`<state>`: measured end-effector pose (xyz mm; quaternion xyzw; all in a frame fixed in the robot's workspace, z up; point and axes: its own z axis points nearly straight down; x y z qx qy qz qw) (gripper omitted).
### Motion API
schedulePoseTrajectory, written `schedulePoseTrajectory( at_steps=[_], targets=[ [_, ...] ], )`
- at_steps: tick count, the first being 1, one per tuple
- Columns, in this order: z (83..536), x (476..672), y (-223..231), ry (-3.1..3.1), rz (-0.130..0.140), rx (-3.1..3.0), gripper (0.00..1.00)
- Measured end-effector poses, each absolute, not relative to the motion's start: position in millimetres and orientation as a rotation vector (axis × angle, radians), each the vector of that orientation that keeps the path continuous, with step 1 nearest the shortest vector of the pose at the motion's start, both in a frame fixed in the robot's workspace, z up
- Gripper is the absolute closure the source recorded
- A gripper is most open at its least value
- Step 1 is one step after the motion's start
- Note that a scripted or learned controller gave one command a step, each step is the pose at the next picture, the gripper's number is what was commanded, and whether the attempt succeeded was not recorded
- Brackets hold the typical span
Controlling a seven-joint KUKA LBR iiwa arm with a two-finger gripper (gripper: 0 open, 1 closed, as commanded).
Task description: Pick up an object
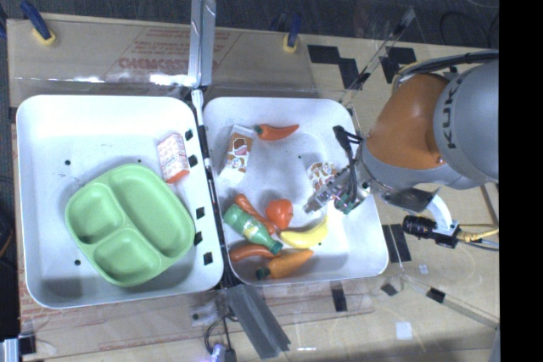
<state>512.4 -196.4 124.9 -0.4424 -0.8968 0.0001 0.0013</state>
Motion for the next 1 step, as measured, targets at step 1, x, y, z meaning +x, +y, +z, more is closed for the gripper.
schedulePoseTrajectory(
  at_steps=[1],
  targets=[
    [242.5,512.4,-161.7,-2.874,0.000,-1.275,1.00]
  ],
)
